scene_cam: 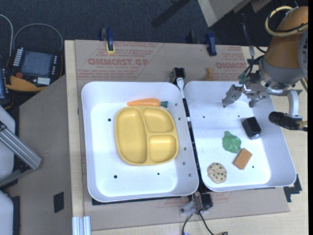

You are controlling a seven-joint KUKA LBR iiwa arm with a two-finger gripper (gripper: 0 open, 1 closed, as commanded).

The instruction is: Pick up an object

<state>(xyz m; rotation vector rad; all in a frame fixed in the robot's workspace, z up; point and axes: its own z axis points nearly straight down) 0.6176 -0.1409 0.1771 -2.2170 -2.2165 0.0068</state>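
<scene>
KUKA arm's two-finger gripper [243, 97] hangs w/ fingers spread wide, nothing between them, over the right shallow white plastic bin [205, 131]. Left bin holds a yellow three-compartment tray [145, 134]. Nearest pick: small black block [251, 127], just below gripper, prob. light, rigid, smooth; best pinched across its short sides. Crumpled green leaf [232, 142] looks limp, harder to grip.

Bright overhead light, soft shadows (slightly blurry).
</scene>
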